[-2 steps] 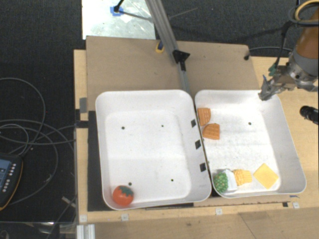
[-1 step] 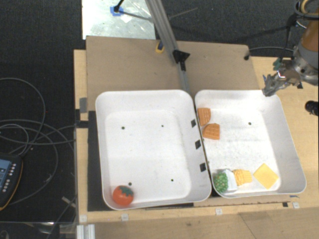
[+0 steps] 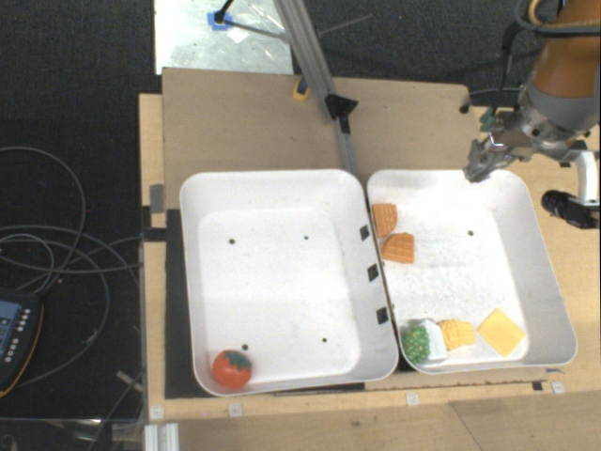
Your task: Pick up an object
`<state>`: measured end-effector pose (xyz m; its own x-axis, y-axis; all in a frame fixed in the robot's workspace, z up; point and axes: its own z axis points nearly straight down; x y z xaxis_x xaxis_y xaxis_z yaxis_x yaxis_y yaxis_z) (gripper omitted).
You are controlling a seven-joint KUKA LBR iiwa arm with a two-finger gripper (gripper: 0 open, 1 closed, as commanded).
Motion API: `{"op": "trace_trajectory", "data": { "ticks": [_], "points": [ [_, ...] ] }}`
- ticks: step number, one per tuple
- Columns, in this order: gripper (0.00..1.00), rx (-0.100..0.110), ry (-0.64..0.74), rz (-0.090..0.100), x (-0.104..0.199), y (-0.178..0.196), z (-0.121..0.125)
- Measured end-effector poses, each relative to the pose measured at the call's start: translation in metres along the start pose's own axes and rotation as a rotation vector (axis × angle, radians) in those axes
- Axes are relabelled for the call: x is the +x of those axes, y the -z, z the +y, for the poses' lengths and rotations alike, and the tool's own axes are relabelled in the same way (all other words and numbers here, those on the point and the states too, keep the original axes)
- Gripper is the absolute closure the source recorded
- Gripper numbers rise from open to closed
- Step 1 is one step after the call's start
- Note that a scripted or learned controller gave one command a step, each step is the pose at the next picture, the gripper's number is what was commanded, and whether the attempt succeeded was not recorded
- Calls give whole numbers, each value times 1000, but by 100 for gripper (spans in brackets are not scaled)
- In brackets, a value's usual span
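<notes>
Gripper (image 3: 479, 169) hangs over the right bin's (image 3: 535, 219) far rim, near its far right corner; can't tell how its jaws stand. Nothing visible between them. In this bin: two waffles (image 3: 392, 234) by the left wall, peas (image 3: 416, 343), corn (image 3: 457, 333) and cheese (image 3: 501, 332) along the near edge. A tomato (image 3: 231, 369) sits in the left bin's (image 3: 272, 184) near left corner.

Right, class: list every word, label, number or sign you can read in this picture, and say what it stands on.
None can be read.
The dark handheld device with a small screen at the left edge shows light marks, too blurred to read.
The two shallow white plastic bins bear only small dark dots, no writing.
</notes>
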<state>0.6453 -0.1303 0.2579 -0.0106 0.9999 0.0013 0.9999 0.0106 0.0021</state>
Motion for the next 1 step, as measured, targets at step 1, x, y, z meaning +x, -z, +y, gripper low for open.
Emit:
{"op": "trace_trajectory", "data": {
  "ticks": [1],
  "points": [
    [100,3,0,1,55,-9,-15]
  ]
}}
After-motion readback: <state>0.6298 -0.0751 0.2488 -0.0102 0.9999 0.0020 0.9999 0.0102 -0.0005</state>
